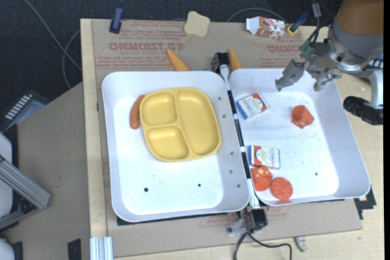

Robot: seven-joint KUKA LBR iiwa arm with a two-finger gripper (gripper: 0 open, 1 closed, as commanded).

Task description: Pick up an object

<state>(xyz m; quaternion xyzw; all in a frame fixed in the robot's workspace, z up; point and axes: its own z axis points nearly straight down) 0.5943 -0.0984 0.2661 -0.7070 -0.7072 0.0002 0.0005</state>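
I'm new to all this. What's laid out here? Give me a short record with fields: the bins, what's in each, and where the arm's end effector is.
left bin: yellow divided plate; hot dog beside the plate's left edge
right bin: two small cartons, red chunk, tomato slices
end effector: over the right bin's far edge, fingers spread, nothing between them
outside the bins: bread slice, carrot, another carton

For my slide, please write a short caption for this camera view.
Open gripper hovering over right bin above a red toy piece; yellow tray in left bin.
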